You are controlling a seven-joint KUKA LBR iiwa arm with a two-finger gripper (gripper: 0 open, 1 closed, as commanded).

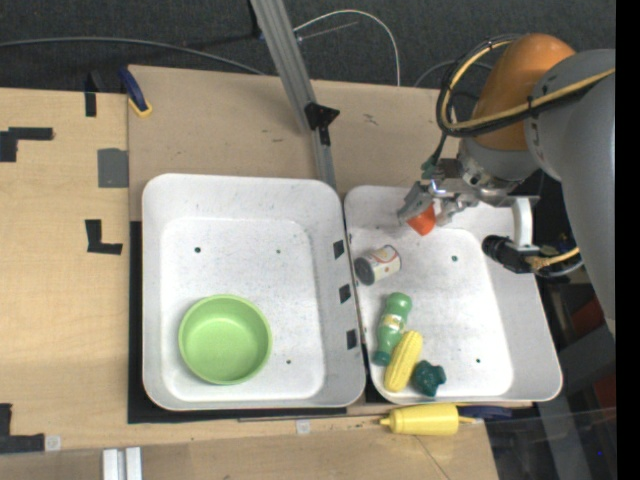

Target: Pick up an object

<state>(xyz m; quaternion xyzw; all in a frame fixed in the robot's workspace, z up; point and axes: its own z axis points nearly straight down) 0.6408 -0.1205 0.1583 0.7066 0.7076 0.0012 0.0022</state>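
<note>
A light wooden tabletop with dark tape marks carries two shallow white bins side by side; dark flooring and loose cables run behind it.

The gripper sits over the far end of the right bin. An orange piece shows at the tip of the fingers, touching them; whether it lies clamped between them or sits just beneath cannot be told, and the state of the fingers cannot be told either. Above the gripper the wrist rises to the orange band and the grey arm, with cables looped around it.

Near the gripper, toward the left wall of the same bin, a small white cylinder lies on its side. Farther toward the near end, a green bottle lies lengthwise, touching a yellow corn cob, with a dark green piece just beside the cob.

The left bin holds a light green bowl, upright, in its near left corner.

A yellow bottle lies on the tabletop just outside the right bin's near rim. A grey metal pole slants across the far side.
</note>
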